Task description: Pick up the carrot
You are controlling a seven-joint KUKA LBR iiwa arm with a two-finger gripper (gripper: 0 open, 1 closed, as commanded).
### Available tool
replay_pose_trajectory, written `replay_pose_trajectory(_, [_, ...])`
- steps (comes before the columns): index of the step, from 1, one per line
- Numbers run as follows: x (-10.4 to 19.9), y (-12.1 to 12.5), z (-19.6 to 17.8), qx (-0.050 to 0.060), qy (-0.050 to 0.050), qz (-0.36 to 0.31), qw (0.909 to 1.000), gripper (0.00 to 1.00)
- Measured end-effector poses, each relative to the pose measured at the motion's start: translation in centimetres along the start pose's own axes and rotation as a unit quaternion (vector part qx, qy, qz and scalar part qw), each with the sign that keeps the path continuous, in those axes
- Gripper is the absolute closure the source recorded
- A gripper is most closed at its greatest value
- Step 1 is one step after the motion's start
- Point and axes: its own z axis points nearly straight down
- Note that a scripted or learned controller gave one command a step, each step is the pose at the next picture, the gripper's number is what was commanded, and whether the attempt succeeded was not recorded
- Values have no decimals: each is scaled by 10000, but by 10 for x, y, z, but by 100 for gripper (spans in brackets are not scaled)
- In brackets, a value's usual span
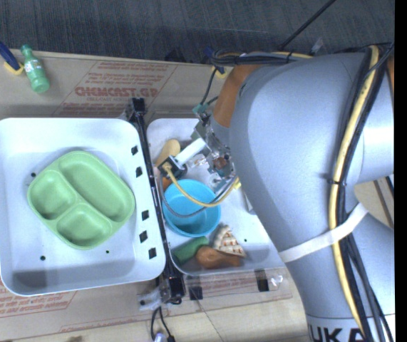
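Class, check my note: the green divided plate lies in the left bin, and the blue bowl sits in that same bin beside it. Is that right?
Not quite. The camera view shows the green divided plate in the left bin, but the blue bowl sits in the right bin, under the arm, not beside the plate.

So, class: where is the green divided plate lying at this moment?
The green divided plate lies in the left white bin, toward the left of the camera view. The black divider separates it from the right bin with the blue bowl.
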Motion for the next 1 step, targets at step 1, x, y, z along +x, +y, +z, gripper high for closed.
replay_pose_trajectory(1, [0, -2, -9, 51, -21, -41, 10000, 100])
